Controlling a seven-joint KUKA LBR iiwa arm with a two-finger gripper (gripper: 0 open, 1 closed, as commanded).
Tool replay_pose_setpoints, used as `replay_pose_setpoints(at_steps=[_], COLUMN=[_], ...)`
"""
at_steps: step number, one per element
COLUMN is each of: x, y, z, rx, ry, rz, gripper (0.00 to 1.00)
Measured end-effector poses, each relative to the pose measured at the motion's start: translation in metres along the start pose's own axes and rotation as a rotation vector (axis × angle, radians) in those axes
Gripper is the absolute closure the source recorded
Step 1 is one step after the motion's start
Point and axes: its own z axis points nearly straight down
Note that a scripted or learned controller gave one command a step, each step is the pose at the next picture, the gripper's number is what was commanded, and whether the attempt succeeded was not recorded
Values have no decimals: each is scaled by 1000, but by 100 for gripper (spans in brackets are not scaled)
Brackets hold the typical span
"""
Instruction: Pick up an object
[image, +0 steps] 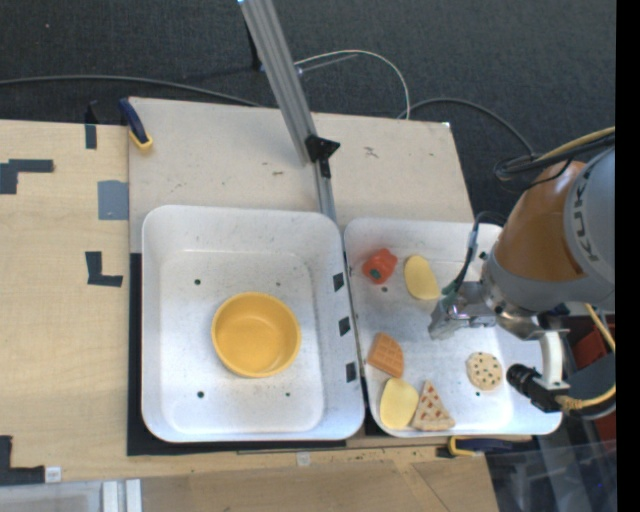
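Camera view: gripper (mid-bin) amid right bin toys

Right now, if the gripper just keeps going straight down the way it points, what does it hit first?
Most likely bare floor of the right bin. The gripper sits between the yellow piece and the cookie, over neither, though depth is unclear from this slant.

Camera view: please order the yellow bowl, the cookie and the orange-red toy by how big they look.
1. yellow bowl, clearly largest.
2. cookie and orange-red toy: they look about alike, so I do not rank them.
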Motion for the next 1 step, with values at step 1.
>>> replay_pose_setpoints(at_steps=[1], x=[1], y=[7], z=[-62], rx=[-3], ry=[-1], rz=[0], gripper=[100])
